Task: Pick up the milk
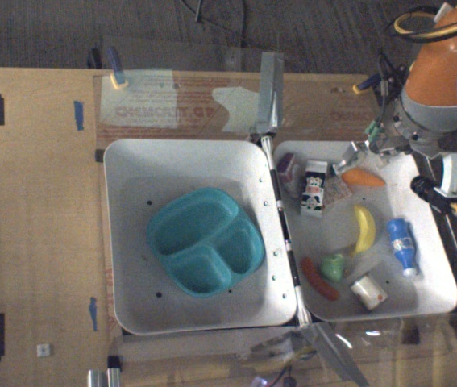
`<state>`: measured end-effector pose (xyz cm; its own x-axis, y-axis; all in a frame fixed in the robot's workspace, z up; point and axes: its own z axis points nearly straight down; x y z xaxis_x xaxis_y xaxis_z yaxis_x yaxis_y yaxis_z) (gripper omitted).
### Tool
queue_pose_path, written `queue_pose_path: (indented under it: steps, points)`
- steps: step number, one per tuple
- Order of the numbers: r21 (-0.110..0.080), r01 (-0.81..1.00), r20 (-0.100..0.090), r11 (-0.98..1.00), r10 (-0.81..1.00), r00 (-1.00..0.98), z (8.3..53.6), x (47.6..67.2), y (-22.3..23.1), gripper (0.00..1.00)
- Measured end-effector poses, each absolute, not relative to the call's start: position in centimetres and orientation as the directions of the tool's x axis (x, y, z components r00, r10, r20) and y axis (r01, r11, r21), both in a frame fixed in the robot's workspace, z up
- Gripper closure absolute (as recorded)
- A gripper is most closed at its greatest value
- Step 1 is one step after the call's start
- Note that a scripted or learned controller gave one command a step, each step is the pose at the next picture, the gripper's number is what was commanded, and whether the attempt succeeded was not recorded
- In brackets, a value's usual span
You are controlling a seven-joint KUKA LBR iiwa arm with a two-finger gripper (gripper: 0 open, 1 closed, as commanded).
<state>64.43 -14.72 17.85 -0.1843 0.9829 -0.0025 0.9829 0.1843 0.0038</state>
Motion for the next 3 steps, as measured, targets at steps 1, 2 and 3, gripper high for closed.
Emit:
queue_pose_path:
  steps: [1, 2, 3]
  points:
    - [0.001, 0.968, 0.0, 0.251, 0.968, -0.251, 18.6, 63.2, -6.3, 0.0]
    - [0.021, 0.966, -0.006, 0.256, 0.967, -0.256, 10.4, 61.8, -9.7, 0.0]
    - [0.026, 0.968, -0.009, 0.251, 0.968, -0.251, 11.6, 61.9, -10.1, 1.0]
